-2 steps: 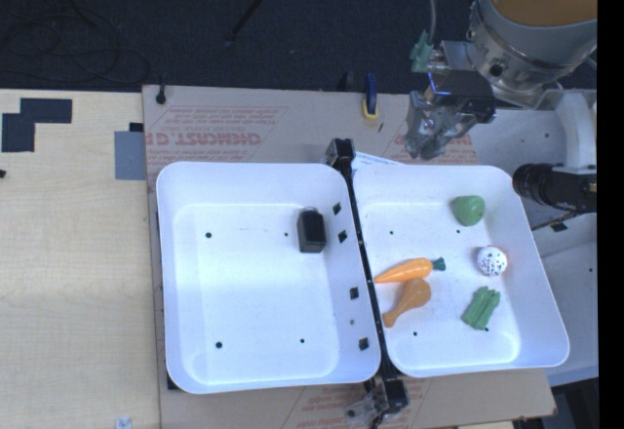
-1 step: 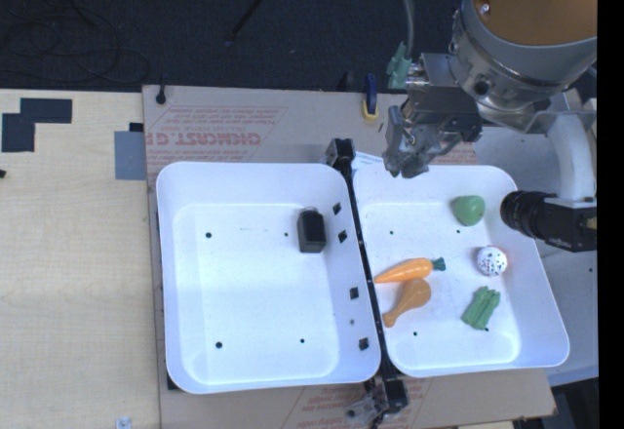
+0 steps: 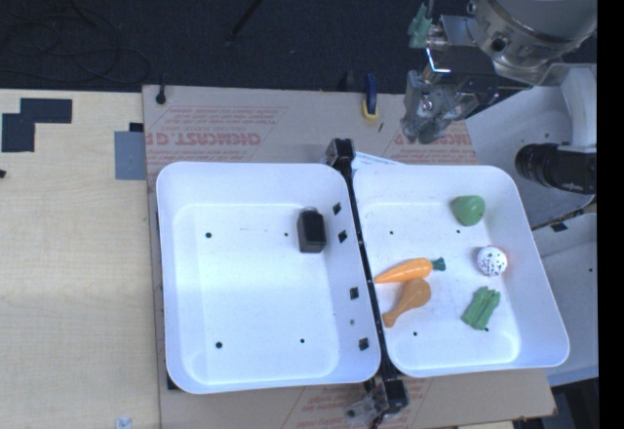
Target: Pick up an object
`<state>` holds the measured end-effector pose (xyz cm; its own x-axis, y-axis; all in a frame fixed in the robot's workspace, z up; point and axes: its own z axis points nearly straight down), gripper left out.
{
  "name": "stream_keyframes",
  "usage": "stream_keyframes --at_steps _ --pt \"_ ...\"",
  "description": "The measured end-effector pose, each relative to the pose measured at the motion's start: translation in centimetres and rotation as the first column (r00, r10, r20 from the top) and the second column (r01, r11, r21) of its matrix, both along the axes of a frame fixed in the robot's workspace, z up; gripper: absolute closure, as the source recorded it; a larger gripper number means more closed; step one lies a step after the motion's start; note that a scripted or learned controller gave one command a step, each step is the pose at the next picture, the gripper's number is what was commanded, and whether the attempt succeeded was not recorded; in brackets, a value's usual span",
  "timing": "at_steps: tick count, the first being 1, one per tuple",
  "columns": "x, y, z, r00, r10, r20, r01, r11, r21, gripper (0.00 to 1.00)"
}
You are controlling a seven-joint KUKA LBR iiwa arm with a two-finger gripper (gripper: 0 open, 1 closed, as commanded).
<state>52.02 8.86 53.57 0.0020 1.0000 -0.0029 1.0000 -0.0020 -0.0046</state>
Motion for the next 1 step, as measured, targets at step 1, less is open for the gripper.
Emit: stream_keyframes --at_steps 1 --pt "-3.31 3.35 0.06 1.0 0.007 -0.003 -0.007 1.0 0.001 1.0"
